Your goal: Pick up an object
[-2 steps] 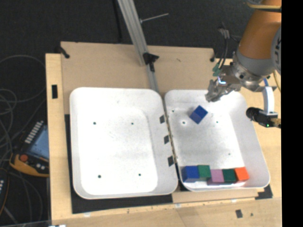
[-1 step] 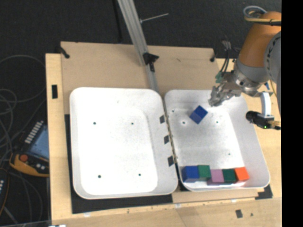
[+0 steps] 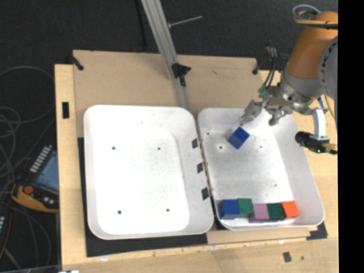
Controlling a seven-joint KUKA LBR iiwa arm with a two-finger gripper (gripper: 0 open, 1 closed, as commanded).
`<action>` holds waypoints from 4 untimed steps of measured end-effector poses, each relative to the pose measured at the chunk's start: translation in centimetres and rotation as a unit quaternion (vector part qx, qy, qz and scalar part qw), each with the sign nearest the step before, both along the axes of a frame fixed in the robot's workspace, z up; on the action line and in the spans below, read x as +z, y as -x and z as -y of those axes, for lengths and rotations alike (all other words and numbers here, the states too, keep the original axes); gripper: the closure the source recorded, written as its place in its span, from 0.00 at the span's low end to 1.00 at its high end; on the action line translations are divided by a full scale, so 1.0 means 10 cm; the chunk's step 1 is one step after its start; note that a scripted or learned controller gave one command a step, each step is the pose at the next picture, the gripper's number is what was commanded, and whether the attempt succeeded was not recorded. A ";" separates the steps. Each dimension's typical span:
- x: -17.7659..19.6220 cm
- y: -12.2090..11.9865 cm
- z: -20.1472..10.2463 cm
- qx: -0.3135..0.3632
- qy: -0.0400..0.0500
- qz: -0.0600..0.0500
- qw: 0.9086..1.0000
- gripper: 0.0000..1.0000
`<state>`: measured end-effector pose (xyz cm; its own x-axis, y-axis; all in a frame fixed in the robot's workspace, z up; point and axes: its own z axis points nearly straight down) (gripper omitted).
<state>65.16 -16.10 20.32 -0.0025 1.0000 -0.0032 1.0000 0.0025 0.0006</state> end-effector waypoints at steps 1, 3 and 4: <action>-1.10 -0.12 -0.13 0.001 -0.001 -0.002 1.000 0.00; -0.02 0.09 -1.20 0.003 -0.003 0.003 1.000 1.00; -0.05 0.09 -1.93 0.003 -0.003 0.000 1.000 1.00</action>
